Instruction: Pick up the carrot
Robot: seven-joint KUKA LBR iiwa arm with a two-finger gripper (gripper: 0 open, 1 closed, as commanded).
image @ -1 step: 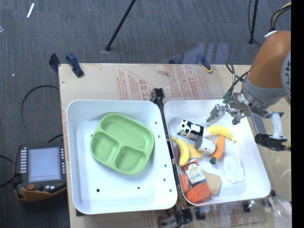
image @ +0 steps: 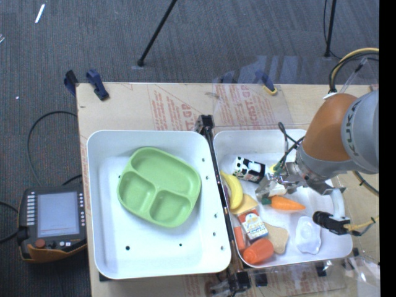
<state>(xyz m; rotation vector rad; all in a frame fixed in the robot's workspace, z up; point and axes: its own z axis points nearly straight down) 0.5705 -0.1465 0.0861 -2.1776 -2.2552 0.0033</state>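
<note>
We look down on a cardboard-topped surface (image: 154,104) carrying two shallow white bins side by side, where the grey arm (image: 346,135), orange-banded above the wrist, reaches in from the right over the right bin (image: 260,140). The carrot (image: 286,204) lies on its side near the middle of that bin, its green top pointing left toward the gripper (image: 273,187), which hovers at or just above that leafy end; we cannot tell whether its fingers are spread or closed, and nothing shows the carrot between them, so we judge the pick not yet made. The carrot sits apart from the clutter, which likely explains the approach from this side: to its left a banana (image: 235,190) curves along the bin wall, a black-and-white toy cow (image: 249,169) stands behind it, and toward the front a small printed carton (image: 253,226), a red-orange cylinder (image: 258,251) and a tan slice (image: 279,237) crowd together. A clear, pale object (image: 307,235) rests at the front right. The left bin (image: 105,147) holds a green divided plate (image: 159,186), tilted slightly and well away from the action. In our judgement the risk is a grip on the thin leafy top rather than the thicker body, which could let the carrot slip or roll on the smooth floor.
</note>
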